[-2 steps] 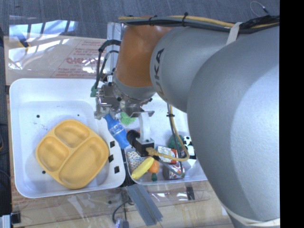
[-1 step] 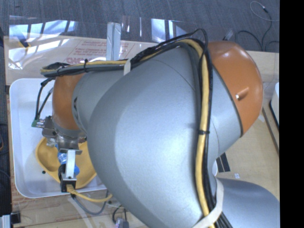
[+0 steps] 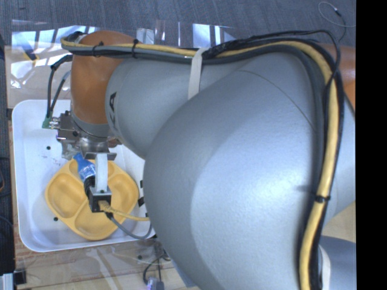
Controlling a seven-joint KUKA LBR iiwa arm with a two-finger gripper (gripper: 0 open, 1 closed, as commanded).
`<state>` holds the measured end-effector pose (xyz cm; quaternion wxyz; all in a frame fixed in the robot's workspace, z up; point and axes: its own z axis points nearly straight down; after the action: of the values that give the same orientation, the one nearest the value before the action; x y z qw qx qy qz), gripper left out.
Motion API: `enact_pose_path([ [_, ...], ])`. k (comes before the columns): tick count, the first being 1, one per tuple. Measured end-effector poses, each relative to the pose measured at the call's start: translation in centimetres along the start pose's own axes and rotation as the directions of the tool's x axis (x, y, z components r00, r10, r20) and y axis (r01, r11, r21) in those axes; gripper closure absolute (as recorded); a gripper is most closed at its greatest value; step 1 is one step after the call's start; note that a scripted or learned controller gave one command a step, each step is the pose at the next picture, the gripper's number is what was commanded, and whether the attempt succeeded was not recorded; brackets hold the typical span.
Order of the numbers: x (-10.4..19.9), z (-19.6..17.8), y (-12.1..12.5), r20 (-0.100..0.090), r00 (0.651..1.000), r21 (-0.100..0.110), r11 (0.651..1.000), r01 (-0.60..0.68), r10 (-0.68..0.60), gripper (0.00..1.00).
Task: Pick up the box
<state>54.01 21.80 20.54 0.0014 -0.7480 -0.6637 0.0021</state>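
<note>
My gripper hangs low over the left white bin, under the orange wrist band. Right beneath it lies a yellow plate with several rounded compartments, at the front of the bin. A small blue piece shows just under the gripper, above the plate's back edge. I cannot tell whether it is a loose thing or whether anything grips it. The arm's bulk hides the bin's right side and whatever lies there.
The grey arm covers most of the view, including the whole right bin. A few dark specks dot the left bin's floor. The wooden bench edge runs along the front.
</note>
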Motion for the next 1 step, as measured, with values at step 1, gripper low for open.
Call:
enact_pose_path([
  [1, -0.35, 11.5, -3.7, 0.001, 0.999, 0.001, 0.999, -0.044, 0.044, 1.0],
])
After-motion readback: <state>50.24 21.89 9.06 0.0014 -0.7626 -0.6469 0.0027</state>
